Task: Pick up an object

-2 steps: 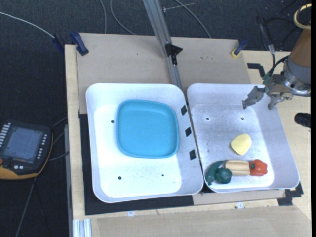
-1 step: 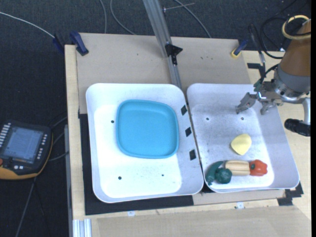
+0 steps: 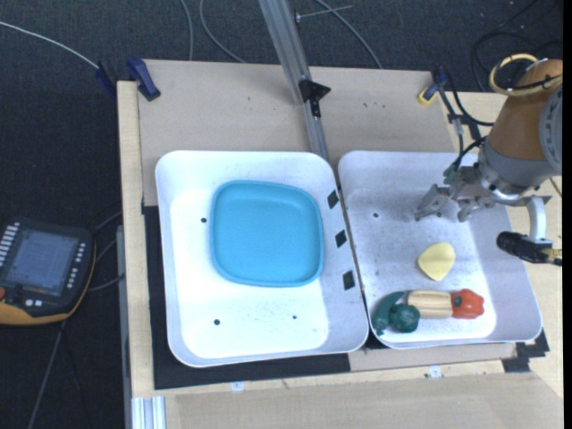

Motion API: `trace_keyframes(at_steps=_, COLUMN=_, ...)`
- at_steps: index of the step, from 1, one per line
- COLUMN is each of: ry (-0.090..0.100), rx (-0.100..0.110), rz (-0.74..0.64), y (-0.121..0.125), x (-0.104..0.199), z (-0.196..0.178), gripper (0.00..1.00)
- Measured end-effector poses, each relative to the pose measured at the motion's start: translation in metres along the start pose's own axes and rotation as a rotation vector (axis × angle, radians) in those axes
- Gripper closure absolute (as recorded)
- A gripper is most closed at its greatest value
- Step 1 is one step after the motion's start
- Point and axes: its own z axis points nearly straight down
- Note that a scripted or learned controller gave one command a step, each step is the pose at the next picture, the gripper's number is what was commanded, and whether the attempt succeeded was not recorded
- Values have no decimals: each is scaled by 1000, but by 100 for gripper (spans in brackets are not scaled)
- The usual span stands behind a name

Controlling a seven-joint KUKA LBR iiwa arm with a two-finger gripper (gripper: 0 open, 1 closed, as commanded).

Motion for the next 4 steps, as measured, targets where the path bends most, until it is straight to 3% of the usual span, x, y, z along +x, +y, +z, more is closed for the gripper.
trace_keyframes(at_steps=1, ry=-2, rx=-6, rz=-1, y=2, x=0, z=-14, gripper=100)
trace_keyframes(at_steps=2, ry=-2, rx=-9, rz=0, y=3, x=-1, z=-77, gripper=100)
trace_keyframes(at_steps=4, ry=-2, rx=-8, rz=0, y=-2, x=5, z=-162, gripper=100)
